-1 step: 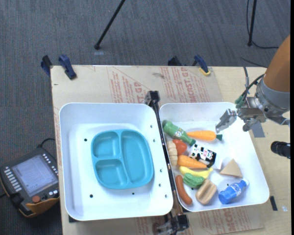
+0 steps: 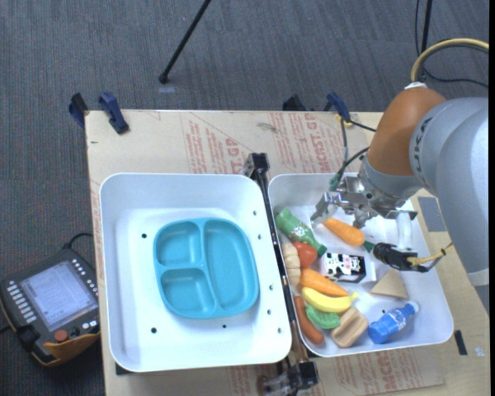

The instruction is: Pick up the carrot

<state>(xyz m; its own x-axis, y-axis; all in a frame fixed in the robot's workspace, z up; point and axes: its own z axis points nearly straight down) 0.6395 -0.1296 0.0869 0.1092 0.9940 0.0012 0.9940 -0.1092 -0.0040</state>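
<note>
Smooth white bin (image 2: 433,324), tapered orange carrot (image 2: 345,231)

Both bins (image 2: 115,221) are white. The divided plate (image 2: 205,267) is turquoise. At right lie an orange carrot (image 2: 345,232), a green bottle (image 2: 297,229), a yellow banana (image 2: 328,301), a blue bottle (image 2: 391,322) and a black-and-white spotted carton (image 2: 344,266). The arm (image 2: 441,163) is grey with an orange band.

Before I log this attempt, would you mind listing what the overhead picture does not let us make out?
- Hand: the wrist above covers it, so whether it grips the carrot just below cannot be told.
- Bottom of the right bin: piled toys overlap; the hot dog is partly covered.
- Black-and-white carton: print too small to read.
- Arm: cut off by the right edge.
</note>
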